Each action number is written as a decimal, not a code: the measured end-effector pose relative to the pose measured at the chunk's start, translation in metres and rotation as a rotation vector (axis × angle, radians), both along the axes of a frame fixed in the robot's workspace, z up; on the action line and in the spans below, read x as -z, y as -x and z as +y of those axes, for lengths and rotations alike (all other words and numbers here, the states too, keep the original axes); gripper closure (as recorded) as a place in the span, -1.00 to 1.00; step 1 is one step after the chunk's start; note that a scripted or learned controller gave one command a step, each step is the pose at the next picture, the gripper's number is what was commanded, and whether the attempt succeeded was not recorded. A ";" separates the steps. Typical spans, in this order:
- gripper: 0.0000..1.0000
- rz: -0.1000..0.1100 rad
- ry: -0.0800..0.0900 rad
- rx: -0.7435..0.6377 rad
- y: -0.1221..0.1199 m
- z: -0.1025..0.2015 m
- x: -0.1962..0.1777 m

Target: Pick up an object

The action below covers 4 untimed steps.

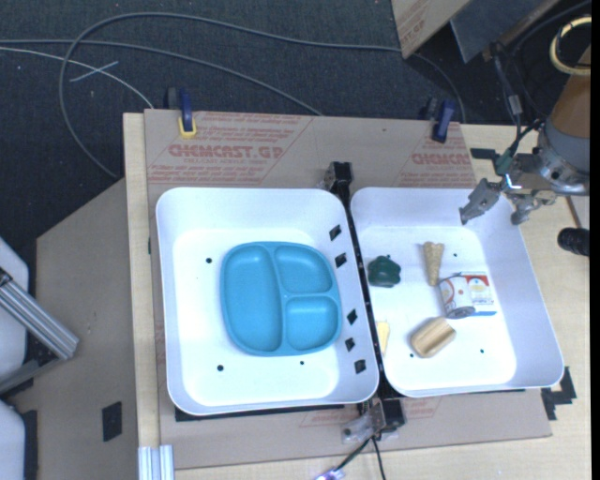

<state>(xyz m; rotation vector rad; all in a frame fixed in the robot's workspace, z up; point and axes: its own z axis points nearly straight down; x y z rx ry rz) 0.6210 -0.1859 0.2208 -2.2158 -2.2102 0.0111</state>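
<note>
I am hovering my gripper over the right bin's far corner, fingers spread wide and gripping nothing; the cone, can and wooden block are lying below me, nearer the camera; the green toy is sitting further to the left.

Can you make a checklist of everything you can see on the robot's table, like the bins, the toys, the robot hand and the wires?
Surface: brown board bench bearing a left white bin and a right white bin side by side.
Job's things: in the right bin, a dark green lump, a tan cone, a small can with a red and white label and a tan wooden block.
Clutter: blue three-part plate in the left bin; yellow scrap at the divider.
Grippers: two-finger gripper open, above the right bin's far corner, holding nothing.
Cables: grey wires on the dark floor.
Surroundings: blue clamps, cardboard box.
</note>
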 end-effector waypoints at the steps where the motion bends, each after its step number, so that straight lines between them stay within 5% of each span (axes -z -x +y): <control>1: -1.00 -0.013 0.003 -0.003 -0.003 0.000 -0.008; 3: -1.00 -0.010 0.000 -0.002 -0.001 0.000 0.118; 4: -1.00 -0.010 0.002 -0.004 -0.001 0.000 0.137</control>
